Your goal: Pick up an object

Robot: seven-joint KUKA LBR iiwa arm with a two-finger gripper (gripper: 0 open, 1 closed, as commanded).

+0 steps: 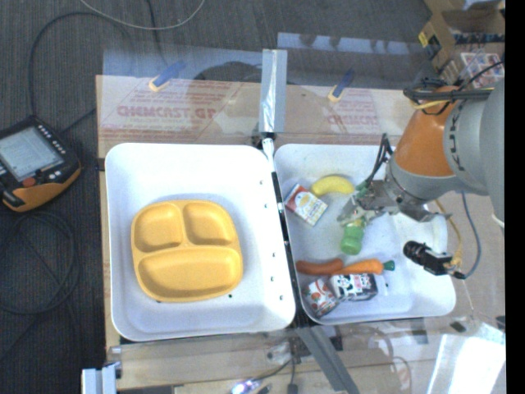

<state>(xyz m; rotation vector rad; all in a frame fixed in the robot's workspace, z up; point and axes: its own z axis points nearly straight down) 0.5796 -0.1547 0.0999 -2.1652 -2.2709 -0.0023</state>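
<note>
We are seeing a bench (205,109) topped by what may be a clear sheet over printed cardboard, and it is carrying two shallow white bins side by side: the left bin (123,179) and the right bin (426,302). Two blue clips (166,75) are sitting near its far edge.

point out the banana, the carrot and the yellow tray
banana (331,185), camera view, middle of its curved body
carrot (362,265), camera view, orange shaft near the green end
yellow tray (187,249), camera view, ridge between compartments
</note>
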